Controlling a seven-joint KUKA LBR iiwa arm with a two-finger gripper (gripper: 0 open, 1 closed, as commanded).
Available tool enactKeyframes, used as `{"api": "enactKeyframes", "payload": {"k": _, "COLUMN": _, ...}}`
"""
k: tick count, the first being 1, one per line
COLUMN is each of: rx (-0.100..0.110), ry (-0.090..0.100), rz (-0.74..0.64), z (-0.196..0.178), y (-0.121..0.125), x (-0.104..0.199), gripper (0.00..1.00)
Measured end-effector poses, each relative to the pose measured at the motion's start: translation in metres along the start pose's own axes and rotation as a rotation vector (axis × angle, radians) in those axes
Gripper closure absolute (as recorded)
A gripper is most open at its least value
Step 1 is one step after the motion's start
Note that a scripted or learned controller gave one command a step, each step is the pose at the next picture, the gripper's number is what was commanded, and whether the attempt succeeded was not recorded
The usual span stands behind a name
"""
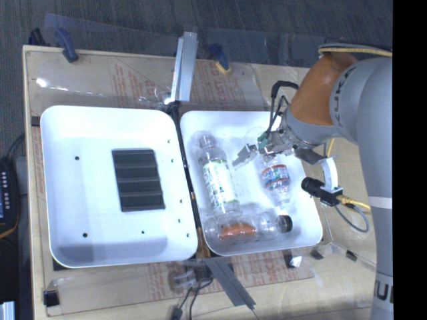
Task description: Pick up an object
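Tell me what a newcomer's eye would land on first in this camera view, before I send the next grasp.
The grey arm with its orange band stands out at the right, its tool low over the right bin. That bin holds three clear plastic bottles: one with a green-and-white label on its left side, one with a red-and-blue label just below the tool, one with an orange label along the near wall. A dark ribbed block lies in the left bin.

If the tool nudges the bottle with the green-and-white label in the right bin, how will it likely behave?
The bottle lies on its side, so it would probably roll rather than tip. It looks like clear thin plastic, likely light, slippery and a bit squashy. Another bottle lies close below it and may block it.
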State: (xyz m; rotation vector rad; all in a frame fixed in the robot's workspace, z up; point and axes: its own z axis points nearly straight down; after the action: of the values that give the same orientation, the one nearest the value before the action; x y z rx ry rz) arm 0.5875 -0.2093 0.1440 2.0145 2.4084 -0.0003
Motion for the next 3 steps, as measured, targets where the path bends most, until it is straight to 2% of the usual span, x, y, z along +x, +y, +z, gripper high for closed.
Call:
{"api": "enactKeyframes", "payload": {"k": 1, "rx": 0.0, "ry": 0.0, "rz": -0.091, "z": -0.025, "y": -0.001, "x": 0.001, "gripper": 0.0}}
{"api": "enactKeyframes", "payload": {"k": 2, "rx": 0.004, "ry": 0.003, "rz": -0.122, "z": -0.008, "y": -0.025, "x": 0.005, "gripper": 0.0}}
{"api": "enactKeyframes", "payload": {"k": 3, "rx": 0.003, "ry": 0.002, "rz": -0.12, "z": -0.031, "y": -0.016, "x": 0.001, "gripper": 0.0}}
